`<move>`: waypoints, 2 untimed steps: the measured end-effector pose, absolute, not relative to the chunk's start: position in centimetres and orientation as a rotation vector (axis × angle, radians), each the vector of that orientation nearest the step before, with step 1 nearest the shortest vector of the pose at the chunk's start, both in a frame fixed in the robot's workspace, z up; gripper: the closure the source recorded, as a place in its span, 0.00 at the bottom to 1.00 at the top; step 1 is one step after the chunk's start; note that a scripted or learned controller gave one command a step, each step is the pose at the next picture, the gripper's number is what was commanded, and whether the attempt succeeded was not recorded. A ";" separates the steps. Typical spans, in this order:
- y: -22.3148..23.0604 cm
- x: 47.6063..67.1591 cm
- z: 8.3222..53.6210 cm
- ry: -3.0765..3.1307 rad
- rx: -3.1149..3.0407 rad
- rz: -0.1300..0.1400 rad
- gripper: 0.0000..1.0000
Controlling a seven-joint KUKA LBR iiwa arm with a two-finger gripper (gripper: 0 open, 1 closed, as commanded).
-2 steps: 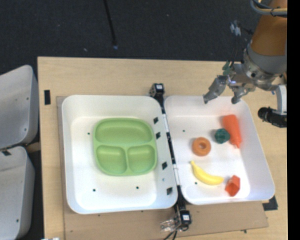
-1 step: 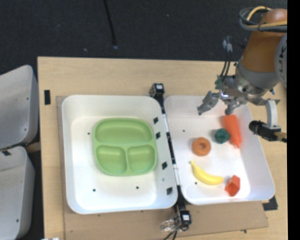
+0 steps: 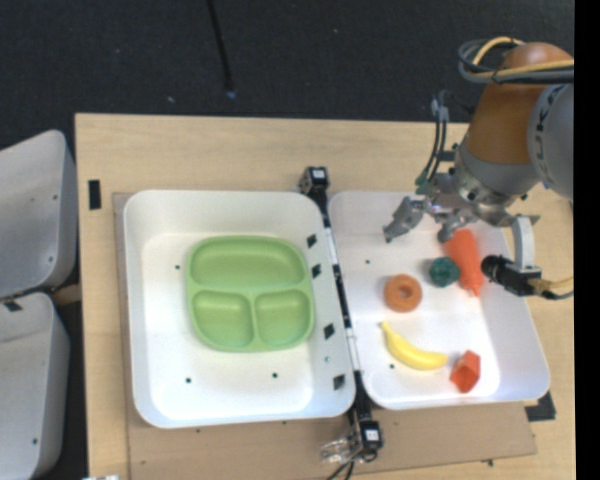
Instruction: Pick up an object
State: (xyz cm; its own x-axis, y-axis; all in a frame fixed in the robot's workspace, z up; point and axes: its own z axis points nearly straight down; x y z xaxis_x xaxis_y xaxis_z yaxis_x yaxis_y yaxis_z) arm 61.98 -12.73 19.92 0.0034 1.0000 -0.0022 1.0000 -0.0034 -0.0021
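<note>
**Hovering over the right bin's far end**

While my gripper [image 3: 450,208] is hanging above the glossy right bin [image 3: 510,363], its fingers' spread being unclear, a smooth orange carrot [image 3: 467,258] is lying just below, beside a green knob [image 3: 442,272], ringed doughnut [image 3: 403,292], curved banana [image 3: 414,349] and red block [image 3: 466,370]. A green sectioned tray [image 3: 250,291] is sitting in the left bin [image 3: 150,368].

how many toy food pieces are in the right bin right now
5: a carrot at the back by the arm, a green piece beside it, a donut mid-bin, a banana in front, a red piece front right. The arm may hide more.

high fixed camera, slanting down, both bins [image 3: 140,298]
</note>
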 end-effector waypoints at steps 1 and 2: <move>-13.3 62.3 15.6 2.218 2.226 -0.006 0.00; -13.4 62.4 16.9 2.212 2.225 0.002 1.00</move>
